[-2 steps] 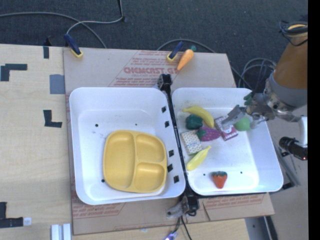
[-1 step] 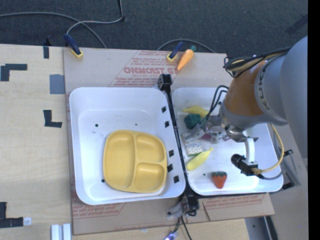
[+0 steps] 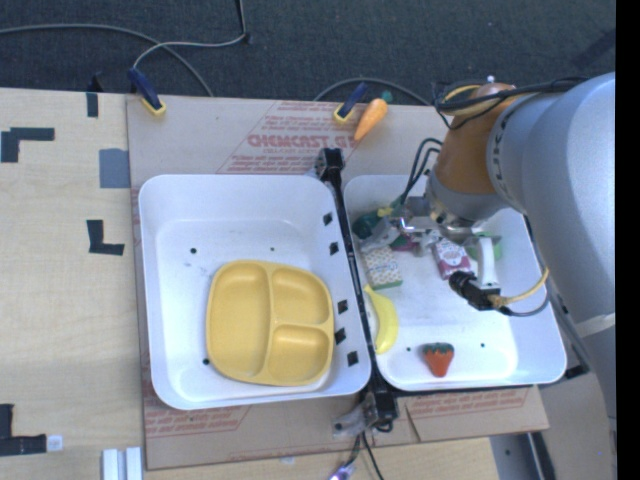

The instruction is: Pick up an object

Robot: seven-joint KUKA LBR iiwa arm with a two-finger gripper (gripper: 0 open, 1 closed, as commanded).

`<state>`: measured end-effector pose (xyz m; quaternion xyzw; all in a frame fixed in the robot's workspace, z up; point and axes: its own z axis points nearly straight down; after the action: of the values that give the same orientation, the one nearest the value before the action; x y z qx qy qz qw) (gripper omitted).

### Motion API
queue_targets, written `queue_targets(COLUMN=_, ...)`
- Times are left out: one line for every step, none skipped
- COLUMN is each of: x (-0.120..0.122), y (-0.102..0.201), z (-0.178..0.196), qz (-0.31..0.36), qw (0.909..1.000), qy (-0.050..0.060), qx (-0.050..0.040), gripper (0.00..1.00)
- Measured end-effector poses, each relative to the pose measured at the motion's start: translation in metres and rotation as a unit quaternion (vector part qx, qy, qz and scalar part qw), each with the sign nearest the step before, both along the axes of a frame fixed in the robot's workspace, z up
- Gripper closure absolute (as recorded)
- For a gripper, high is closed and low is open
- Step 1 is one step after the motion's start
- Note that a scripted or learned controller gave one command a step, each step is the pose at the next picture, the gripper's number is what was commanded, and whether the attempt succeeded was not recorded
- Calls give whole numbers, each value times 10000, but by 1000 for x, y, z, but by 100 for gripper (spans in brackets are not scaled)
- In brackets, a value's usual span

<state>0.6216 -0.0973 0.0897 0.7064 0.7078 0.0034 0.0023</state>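
A grey robot arm [image 3: 545,153] with an orange band reaches from the right over the right-hand white bin [image 3: 530,363], its jaws [image 3: 425,230] low among a cluster of small things near the bin's upper left; whether they are open or closed cannot be told from here, and nothing is plainly seen between them. Under the wrist lie a pink-and-white packet [image 3: 452,259], a speckled card-like piece [image 3: 381,265] and something green [image 3: 366,223], close together. A yellow banana [image 3: 383,320] lies along that bin's left wall, and a strawberry [image 3: 438,358] sits near the front edge, well apart from the jaws. The left-hand white bin [image 3: 170,218] carries a yellow divided plate [image 3: 268,322], lying flat toward its front. Both bins rest side by side on a printed cardboard sheet [image 3: 230,138] spread over a pale wooden counter [image 3: 60,298] marked with black tape pieces [image 3: 98,238]. An orange carrot [image 3: 369,118] lies on the cardboard behind the bins, beside a yellow-and-blue clamp [image 3: 148,90] line along the rear edge. Dark carpet [image 3: 300,8] with a trailing cable [image 3: 240,13] runs behind the counter.
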Motion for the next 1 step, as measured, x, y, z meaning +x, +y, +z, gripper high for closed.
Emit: queue_targets(x=43, y=-8, z=-1, qz=25, qw=9998, qy=208, qx=41, gripper=0)
